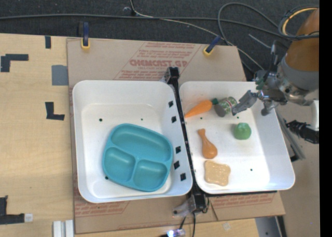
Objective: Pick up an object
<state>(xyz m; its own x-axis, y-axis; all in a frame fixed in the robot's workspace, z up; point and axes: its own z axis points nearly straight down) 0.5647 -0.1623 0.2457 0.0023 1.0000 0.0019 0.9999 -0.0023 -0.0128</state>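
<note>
The right bin (270, 173) holds an orange carrot (198, 109), a small grey-green can (224, 106) lying on its side, a green ball (241, 130), a tan drumstick (207, 145) and a slice of toast (216, 172). My gripper (255, 105) hangs over the bin's upper right part, open, with nothing between its fingers. Its left finger (243, 103) ends right beside the can, and the other finger (266, 108) is near the bin's right wall. The green ball lies just below the gripper.
A blue divided plate (137, 157) lies in the left bin (83, 127). A black divider (179, 122) separates the two bins. Cables (238, 18) loop over the dark surface behind the arm (303, 49). Two clamps (84, 36) hold the cardboard base.
</note>
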